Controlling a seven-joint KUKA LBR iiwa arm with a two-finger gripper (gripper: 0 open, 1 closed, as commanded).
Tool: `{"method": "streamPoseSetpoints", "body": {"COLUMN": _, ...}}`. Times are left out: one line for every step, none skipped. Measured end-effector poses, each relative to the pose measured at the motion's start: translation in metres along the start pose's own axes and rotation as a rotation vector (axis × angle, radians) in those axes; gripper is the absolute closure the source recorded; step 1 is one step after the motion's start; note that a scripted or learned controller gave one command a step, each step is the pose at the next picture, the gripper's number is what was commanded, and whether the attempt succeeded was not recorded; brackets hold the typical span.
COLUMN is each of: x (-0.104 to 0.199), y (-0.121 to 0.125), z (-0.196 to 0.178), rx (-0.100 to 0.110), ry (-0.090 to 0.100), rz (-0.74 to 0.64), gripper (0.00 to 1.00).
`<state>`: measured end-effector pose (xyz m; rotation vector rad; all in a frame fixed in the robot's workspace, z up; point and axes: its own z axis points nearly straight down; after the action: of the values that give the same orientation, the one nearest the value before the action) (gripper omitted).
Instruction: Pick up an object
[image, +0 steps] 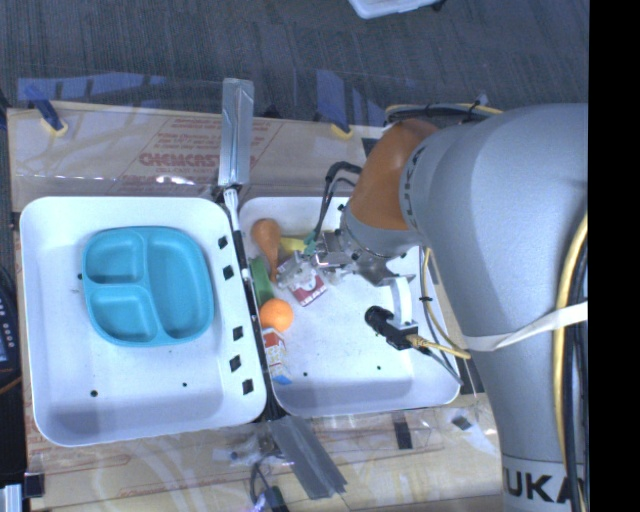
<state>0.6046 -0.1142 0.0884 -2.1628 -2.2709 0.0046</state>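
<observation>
The right bin (345, 385) holds a cluster of small objects along its left side. A tan elongated piece (265, 237) lies at the top, with a yellow item (293, 243) beside it and a green item (260, 276) below. A red and white packet (309, 290) lies near the middle, and an orange ball (276, 315) sits lower left. My gripper (308, 264) is down in this bin, right over the packet's upper edge and close to the yellow item. The grey arm with its orange band (385, 190) covers the bin's right part.
The left bin (60, 400) carries a blue divided plate (148, 284). A small red and white wrapper (272, 355) lies by the wall between the bins. A black fitting (388, 326) and cable hang off the wrist above the right bin's floor.
</observation>
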Motion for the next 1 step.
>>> {"method": "streamPoseSetpoints", "body": {"x": 0.0005, "y": -0.0002, "z": -0.0066, "rx": 0.006, "ry": 0.001, "rz": -0.007, "gripper": 1.00}}
